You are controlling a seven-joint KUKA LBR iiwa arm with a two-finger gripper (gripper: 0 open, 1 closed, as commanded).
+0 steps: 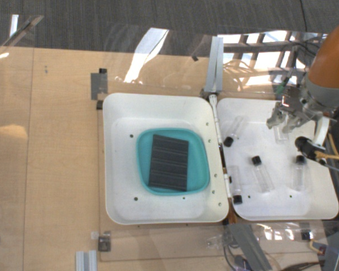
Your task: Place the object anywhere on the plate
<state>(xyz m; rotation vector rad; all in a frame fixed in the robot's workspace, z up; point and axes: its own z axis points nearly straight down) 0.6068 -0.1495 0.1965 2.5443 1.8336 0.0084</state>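
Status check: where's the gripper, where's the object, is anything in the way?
Gripper over right bin. Dark ridged object flat on teal plate, left bin. Nothing blocking.

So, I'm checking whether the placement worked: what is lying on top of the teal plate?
A dark ribbed rectangular block lies flat on the teal plate in the left bin, within the plate's rim. The plate's middle is covered by the block, so anything beneath cannot be seen.

One fixed camera looks down aslant on both bins [158,109]

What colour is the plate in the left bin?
Teal, seen in the camera view: the plate under a dark ribbed object.
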